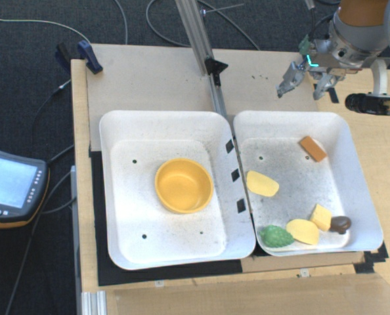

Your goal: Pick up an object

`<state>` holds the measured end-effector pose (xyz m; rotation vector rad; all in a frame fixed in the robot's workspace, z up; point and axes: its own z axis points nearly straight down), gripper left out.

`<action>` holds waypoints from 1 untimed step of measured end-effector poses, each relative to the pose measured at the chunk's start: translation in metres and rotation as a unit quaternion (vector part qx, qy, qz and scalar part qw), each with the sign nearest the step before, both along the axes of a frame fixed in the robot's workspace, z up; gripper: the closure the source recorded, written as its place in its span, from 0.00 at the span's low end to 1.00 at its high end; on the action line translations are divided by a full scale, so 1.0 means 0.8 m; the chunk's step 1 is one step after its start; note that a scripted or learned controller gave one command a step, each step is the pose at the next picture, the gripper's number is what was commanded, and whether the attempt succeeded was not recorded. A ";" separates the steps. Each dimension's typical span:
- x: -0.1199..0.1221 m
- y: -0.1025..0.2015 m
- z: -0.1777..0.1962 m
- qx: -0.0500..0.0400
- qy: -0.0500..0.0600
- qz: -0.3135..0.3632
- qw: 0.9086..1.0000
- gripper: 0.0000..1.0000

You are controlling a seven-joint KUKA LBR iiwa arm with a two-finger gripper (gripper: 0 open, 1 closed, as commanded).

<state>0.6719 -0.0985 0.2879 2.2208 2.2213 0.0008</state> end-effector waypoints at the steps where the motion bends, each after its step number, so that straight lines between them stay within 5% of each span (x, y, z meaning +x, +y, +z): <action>1: 0.000 0.000 0.000 0.000 0.000 0.000 1.000 0.00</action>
